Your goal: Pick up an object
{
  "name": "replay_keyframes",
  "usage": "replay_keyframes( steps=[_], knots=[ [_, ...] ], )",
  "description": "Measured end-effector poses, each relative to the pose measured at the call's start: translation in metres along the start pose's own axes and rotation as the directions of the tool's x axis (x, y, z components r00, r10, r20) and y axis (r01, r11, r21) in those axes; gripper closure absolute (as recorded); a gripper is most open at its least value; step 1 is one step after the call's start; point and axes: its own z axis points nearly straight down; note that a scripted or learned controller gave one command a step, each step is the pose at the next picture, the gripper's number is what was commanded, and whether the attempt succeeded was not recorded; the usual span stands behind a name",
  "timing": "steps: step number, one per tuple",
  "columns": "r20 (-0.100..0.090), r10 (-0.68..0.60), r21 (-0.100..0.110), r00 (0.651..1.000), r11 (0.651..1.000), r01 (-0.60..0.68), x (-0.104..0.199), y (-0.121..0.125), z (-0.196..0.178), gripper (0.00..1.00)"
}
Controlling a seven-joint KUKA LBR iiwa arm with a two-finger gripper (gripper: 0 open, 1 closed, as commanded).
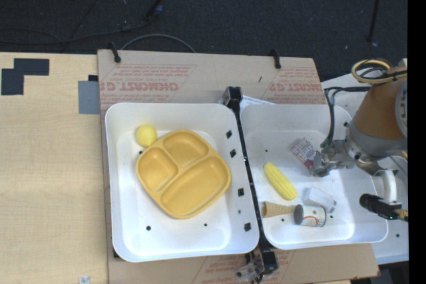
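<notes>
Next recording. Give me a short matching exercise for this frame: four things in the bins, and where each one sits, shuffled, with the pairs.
Things:
1. yellow ball
2. divided plate
3. corn cob
4. pincer

Places:
A. middle of the right bin
B. right bin, toward its right side
C. far left corner of the left bin
D. middle of the left bin

Pairs: 1-C, 2-D, 3-A, 4-B
</notes>
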Motion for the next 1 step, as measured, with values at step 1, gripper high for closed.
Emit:
replay_keyframes(
  steps=[1],
  knots=[
    [0.002,0.001,-0.003,1.0,1.0,-0.001,-0.0062,-0.0074,-0.0484,1.0]
  ],
)
